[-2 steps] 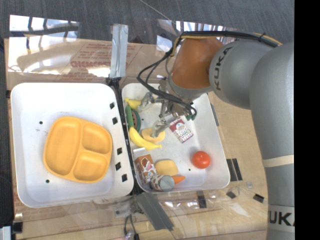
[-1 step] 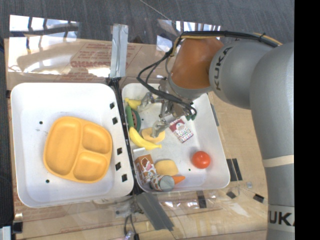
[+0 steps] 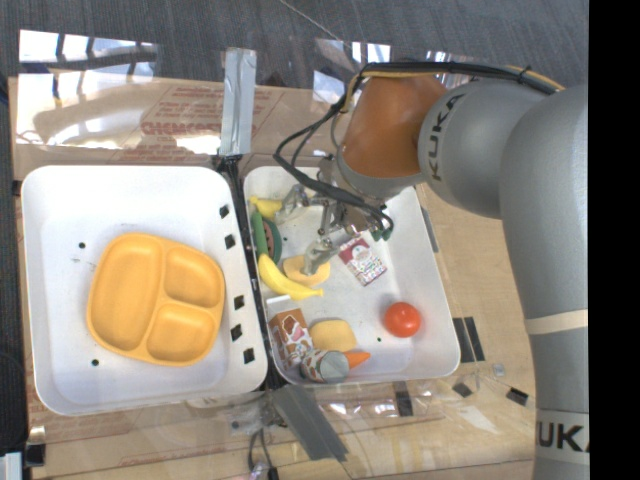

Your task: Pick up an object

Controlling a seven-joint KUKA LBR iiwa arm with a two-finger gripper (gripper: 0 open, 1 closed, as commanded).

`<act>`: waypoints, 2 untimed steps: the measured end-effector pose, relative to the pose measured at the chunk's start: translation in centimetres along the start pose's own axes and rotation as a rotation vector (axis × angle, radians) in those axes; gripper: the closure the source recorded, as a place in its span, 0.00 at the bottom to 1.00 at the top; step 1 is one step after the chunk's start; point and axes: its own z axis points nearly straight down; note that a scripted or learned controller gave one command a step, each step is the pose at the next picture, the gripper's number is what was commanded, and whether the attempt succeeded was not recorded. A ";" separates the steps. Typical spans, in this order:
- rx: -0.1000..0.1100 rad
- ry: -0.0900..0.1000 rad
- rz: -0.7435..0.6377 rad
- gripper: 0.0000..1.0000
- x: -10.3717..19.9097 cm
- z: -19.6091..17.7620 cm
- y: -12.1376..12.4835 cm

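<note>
A grey arm (image 3: pixel 545 218) is observed, lettered "KUKA". An orange band (image 3: pixel 385 128) is fitted above the wrist. Black cables (image 3: pixel 300 143) are looped alongside.

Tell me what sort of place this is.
Most likely a robotics lab's pick-and-place test bench. A KUKA arm reaches into the right white bin of toy food such as a banana and tomato; tape and cardboard hold the rig together.

The arm (image 3: pixel 520 198) hides the right bin's (image 3: pixel 440 308) far corner. A small can (image 3: pixel 330 366) partly covers the carrot (image 3: pixel 356 359).
</note>
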 end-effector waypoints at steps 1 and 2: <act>0.002 0.005 -0.293 0.00 -1.9 -0.1 0.1; 0.009 -0.007 -0.383 0.00 0.0 -19.2 -6.8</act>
